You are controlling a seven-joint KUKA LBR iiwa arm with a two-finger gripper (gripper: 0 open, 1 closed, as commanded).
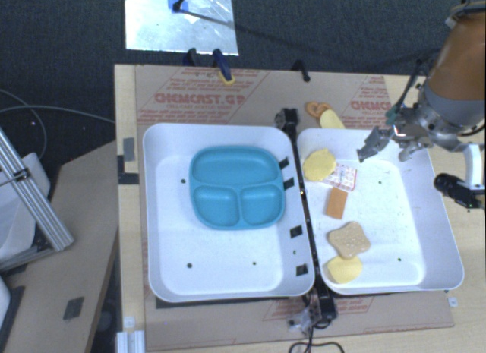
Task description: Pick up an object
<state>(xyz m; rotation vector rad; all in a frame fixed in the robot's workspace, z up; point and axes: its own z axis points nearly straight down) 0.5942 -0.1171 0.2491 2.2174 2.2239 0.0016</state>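
Note:
My gripper [389, 150] hangs over the far part of the right bin [425, 215], open, with nothing between its fingers. Its left finger [371, 147] is just right of a small white and red packet [343, 176]. A round yellow piece [319, 165] lies to the left of the packet. Below the packet is an orange block [336, 203]. Closer to the front lie a tan slice of toast [349, 239] and a yellow lump [345, 269].
The left bin [175, 260] holds a blue divided plate [237, 187]. A yellow and orange toy [326, 115] lies on the cardboard behind the right bin. Black clips run along the wall between the bins [301, 200].

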